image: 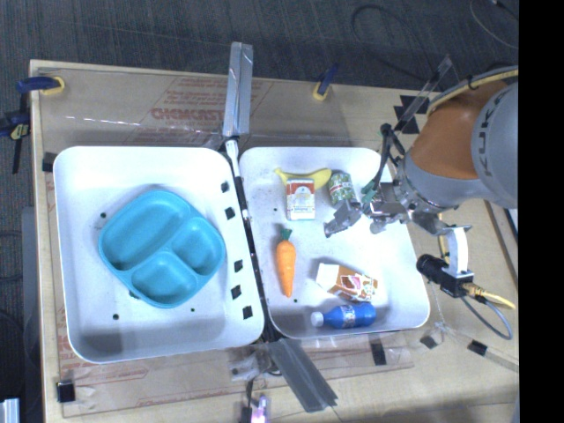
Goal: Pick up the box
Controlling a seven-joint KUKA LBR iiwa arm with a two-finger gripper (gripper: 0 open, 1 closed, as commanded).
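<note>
- Gripper (356, 218) over middle of right bin (401, 311), fingers spread apart, nothing between them. One finger tip low-left near 380,290, other near 430,285.
- Hangs just right of box (300, 200), not on it; likely a pre-grasp hover, offset still to be closed.
- Box: small, white and red, lying flat in upper part of right bin, long side running up-down in camera view. Flat pose means a grasp across the narrow width, so finger axis looks roughly right already.
- Banana (304, 176) touching or tucked under box's top edge. Green can (340, 189) just beside box on right, between box and gripper's wrist side. Tight spot: right finger would need to drop into gap between box and can.
- Carrot (285, 266) below box, apart from it, no interference expected.
- Lower in bin: carton-like packet (346, 282) with white and red print, and blue bottle (349, 315) on its side near bottom rim. Packet could also count as "box"; upper one taken as target given gripper's proximity.
- Left bin (75, 324) holds blue divided tray (161, 248), well apart from action.
- Task progress: early, nothing lifted.
- Risk: finger clipping can or nudging banana on descent, box sliding instead of seating.
</note>
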